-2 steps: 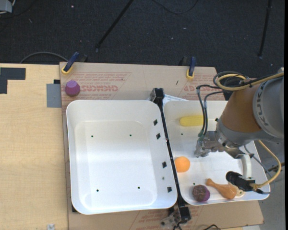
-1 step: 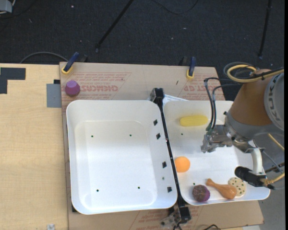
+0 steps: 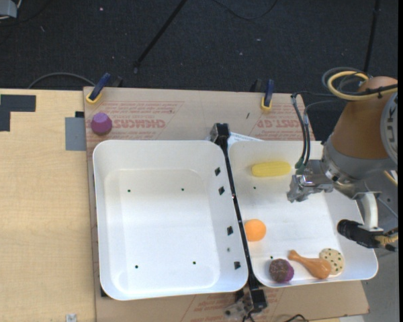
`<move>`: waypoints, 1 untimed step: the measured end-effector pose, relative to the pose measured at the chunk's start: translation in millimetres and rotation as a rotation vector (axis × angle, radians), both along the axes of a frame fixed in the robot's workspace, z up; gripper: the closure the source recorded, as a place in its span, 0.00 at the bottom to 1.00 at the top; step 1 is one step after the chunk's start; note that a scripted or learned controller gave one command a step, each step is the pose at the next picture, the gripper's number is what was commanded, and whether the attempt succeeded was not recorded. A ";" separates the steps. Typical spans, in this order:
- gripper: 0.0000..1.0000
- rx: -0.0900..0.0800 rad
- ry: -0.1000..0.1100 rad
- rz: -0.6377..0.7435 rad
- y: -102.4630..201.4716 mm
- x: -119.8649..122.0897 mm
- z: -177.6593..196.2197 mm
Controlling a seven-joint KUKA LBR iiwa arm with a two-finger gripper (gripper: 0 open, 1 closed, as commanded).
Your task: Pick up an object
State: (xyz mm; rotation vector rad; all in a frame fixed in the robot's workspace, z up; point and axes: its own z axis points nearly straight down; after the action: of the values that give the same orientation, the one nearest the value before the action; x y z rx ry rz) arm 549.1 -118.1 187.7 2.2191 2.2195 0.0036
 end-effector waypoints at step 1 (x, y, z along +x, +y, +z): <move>1.00 0.000 0.000 -0.001 -0.4 0.7 45.8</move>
State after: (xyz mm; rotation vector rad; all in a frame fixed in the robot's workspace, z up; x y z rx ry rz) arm 549.8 -118.5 233.5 2.2199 2.2189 0.0035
